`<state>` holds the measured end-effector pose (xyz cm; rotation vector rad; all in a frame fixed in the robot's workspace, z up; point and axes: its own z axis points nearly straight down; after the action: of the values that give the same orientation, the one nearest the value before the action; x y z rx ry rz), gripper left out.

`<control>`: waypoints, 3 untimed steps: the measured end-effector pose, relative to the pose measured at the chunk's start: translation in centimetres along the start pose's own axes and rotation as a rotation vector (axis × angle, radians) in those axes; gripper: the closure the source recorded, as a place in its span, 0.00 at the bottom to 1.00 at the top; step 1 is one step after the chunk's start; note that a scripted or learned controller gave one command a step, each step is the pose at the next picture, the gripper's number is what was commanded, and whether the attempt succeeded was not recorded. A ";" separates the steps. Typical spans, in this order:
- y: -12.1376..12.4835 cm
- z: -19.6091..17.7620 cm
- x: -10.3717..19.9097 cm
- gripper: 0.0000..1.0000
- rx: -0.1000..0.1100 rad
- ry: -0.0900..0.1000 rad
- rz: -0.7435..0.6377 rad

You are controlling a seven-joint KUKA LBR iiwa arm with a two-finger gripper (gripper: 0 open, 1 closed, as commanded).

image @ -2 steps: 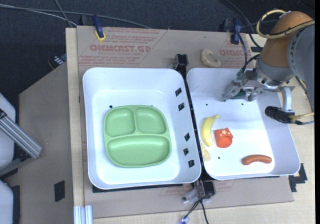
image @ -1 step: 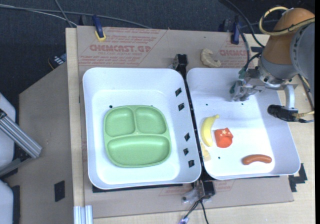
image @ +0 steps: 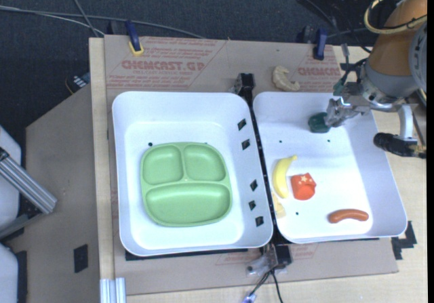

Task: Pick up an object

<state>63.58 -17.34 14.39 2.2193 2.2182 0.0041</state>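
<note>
My gripper (image: 336,113) hangs low over the far part of the right bin (image: 380,179). It reaches in from the right on the grey arm with the orange band. A small dark green object (image: 318,123) lies in the bin right beside the gripper's left side, touching or nearly touching it. Further forward in the same bin lie a yellow banana (image: 283,175), a red object (image: 304,186) just right of it, and a brown sausage (image: 348,215) near the front edge.
The left bin (image: 129,159) holds a green divided plate (image: 185,183). A tan object (image: 285,78) lies on the board behind the bins. Blue clamps (image: 135,40) grip the board's far edge. Black clips run along the divider between the bins.
</note>
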 end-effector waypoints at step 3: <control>-1.0 -12.0 5.4 1.00 0.005 0.004 -0.006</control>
<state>62.52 -11.94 26.35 2.2168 2.2299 0.0022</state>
